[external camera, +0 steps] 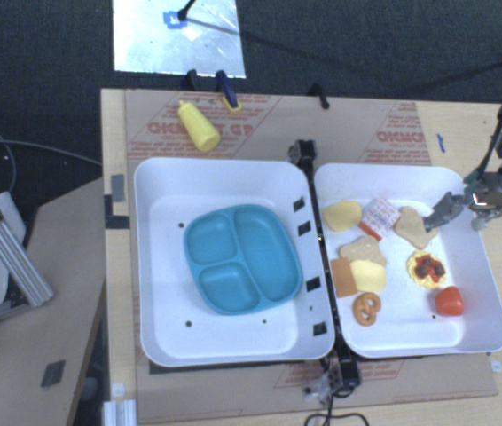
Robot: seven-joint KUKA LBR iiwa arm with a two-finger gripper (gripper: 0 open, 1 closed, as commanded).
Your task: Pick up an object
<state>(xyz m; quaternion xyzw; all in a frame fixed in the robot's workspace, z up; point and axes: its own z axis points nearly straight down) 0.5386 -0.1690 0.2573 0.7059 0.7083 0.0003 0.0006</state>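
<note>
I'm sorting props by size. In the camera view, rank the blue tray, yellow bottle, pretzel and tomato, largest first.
1. blue tray
2. yellow bottle
3. pretzel and tomato: they look alike in size, so unranked.

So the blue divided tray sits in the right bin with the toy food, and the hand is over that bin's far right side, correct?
Not quite. The camera view shows the blue divided tray alone in the left bin. The toy food lies in the right bin, and the hand is over that bin's far right side.
</note>
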